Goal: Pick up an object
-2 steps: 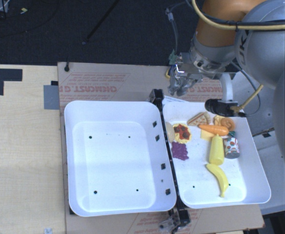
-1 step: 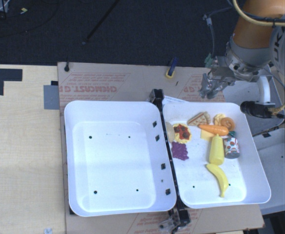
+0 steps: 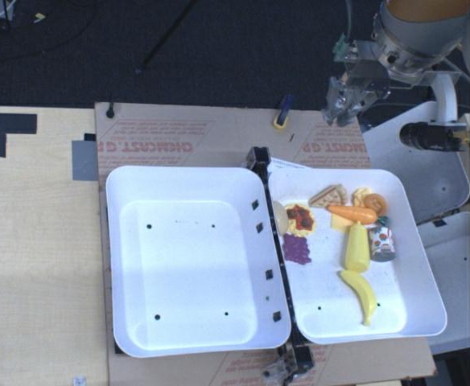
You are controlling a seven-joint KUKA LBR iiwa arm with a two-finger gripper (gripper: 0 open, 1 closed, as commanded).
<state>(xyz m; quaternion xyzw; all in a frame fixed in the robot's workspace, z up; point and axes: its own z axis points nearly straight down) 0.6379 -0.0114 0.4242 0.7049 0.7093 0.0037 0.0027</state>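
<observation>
A: Where's the gripper (image 3: 342, 112)?
B: High beyond the right bin (image 3: 416, 296); whether it's spread, I cannot tell.
A: Target?
B: The banana (image 3: 362, 293), well below and nearer us. Come straight down, straddle its middle, avoid the can (image 3: 382, 244).

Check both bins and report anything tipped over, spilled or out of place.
Nothing looks spilled or broken. The small can lies on its side in the right bin, touching the yellow bottle. The toy food is bunched at that bin's far end.
</observation>
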